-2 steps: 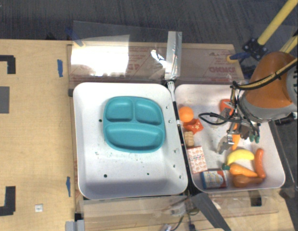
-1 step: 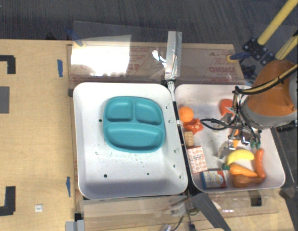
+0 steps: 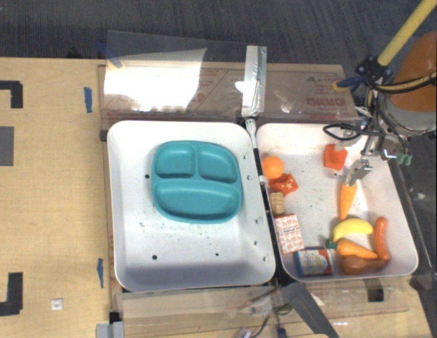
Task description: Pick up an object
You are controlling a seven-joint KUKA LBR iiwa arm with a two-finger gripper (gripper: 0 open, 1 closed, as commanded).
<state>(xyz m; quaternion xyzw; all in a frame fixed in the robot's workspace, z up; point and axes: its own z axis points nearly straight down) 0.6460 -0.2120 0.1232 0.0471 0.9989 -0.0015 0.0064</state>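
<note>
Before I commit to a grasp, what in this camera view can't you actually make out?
- End effector: too small and cluttered by cables to read.
- Printing on the small box and the can: too small.
- Brown toy under the banana: partly covered.
- Arm: cut off by the right edge.

The metal 2-finger gripper [image 3: 361, 166] hangs over the right shallow white bin [image 3: 309, 146] (toy food inside), just above a slim orange plastic carrot [image 3: 346, 201].
</note>
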